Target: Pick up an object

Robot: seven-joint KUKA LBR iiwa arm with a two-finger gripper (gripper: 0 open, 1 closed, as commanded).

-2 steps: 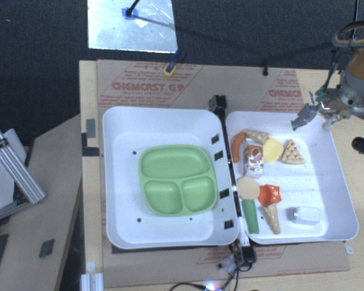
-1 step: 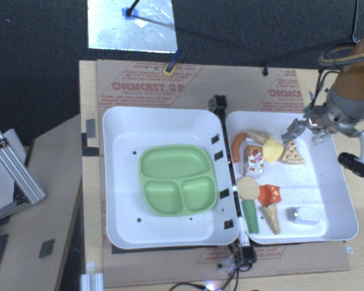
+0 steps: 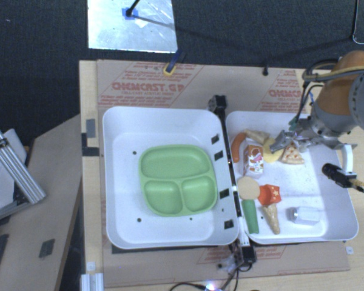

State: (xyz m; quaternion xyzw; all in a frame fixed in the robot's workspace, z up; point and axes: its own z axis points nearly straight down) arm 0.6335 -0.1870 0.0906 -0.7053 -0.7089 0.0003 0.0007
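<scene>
The right bin (image 3: 333, 199) holds several toy foods. At its upper left lie an orange sausage (image 3: 236, 143), a small carton with a red label (image 3: 253, 159), a yellow piece (image 3: 269, 145) and a pizza slice (image 3: 293, 157). Lower down are a tan round disc (image 3: 249, 188), a green stick (image 3: 250, 214), a red pepper (image 3: 269, 194), a cone (image 3: 271, 219) and a pale cylinder (image 3: 303, 214). My gripper (image 3: 283, 140) reaches in from the right, low over the bin's upper part, between the yellow piece and the pizza slice. Nothing is seen lifted.
The left bin (image 3: 118, 162) bears a green divided plate (image 3: 176, 179). A black divider with clips (image 3: 225, 162) runs between the bins. A black part on a cable (image 3: 337, 173) sticks in over the right bin's right rim. A shiny sheet (image 3: 132, 16) lies beyond the bench.
</scene>
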